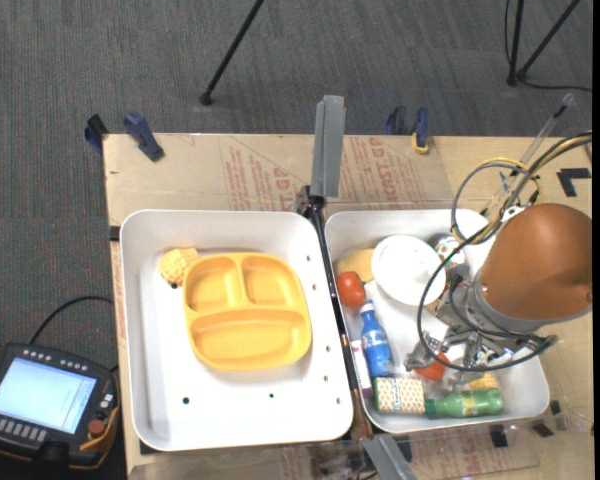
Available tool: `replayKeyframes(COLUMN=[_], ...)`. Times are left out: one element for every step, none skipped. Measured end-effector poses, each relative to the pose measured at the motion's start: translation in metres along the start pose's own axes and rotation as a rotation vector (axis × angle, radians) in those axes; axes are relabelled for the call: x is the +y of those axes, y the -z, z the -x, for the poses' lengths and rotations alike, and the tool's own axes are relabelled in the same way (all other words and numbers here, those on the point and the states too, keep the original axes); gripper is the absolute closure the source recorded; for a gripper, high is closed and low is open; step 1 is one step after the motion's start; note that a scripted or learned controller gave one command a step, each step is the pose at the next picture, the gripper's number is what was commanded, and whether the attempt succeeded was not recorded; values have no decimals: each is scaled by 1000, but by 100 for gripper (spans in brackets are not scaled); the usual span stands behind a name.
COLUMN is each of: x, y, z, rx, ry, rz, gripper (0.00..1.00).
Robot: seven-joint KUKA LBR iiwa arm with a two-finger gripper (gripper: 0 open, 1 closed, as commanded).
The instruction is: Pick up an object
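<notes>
The arm's orange band (536, 260) hangs over the right bin (352, 230). Below it my gripper (448, 361) reaches down among the objects near the bin's front. Right by it lie a small red-orange piece (432, 370), a green bottle (467, 404) on its side and a patterned box (400, 395). A blue bottle (375, 342) lies to the left of the gripper, with a red tomato (351, 288) and a white bowl (409, 268) farther back. The wrist and cables cover the fingertips.
The left bin (145, 368) holds a yellow divided tray (247, 309) and a small yellow corn-like toy (176, 263) at its back left. A grey post (328, 158) rises behind the seam between the bins. A teach pendant (40, 398) lies at the lower left.
</notes>
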State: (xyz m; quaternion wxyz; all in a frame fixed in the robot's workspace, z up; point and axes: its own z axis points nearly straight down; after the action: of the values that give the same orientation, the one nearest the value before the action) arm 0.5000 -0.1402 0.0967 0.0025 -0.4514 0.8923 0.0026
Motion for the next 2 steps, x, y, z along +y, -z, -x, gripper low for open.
replayKeyframes(x=[37, 37], y=[-9, -10], z=[26, 27], rx=[6, 6], ry=[-172, -171], rz=[-1, 0], gripper=[100, 0])
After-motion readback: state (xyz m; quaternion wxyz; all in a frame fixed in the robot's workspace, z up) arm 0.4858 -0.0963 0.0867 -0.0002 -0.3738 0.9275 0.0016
